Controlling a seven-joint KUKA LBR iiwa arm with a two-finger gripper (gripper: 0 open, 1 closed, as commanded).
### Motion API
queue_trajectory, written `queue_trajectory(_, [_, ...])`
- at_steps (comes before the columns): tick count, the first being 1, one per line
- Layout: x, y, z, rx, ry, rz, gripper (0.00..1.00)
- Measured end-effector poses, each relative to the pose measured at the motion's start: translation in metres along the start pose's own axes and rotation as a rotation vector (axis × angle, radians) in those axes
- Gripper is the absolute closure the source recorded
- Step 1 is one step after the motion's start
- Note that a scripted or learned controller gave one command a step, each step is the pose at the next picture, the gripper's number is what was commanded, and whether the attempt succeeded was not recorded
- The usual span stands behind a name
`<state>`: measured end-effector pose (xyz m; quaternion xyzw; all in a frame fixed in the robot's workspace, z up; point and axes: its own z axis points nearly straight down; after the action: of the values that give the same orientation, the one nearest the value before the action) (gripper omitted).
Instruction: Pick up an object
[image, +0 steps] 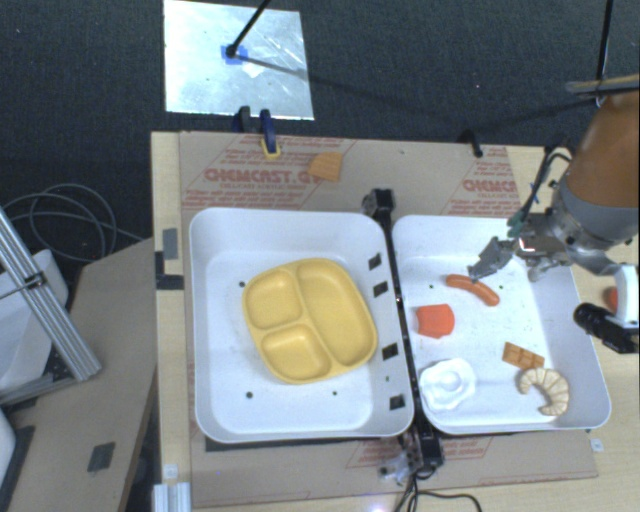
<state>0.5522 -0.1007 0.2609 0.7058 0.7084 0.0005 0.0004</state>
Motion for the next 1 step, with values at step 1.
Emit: queue_trajectory(1, [0.0184, -0.067, 0.1799, 0.002, 0.001, 0.003, 0.0])
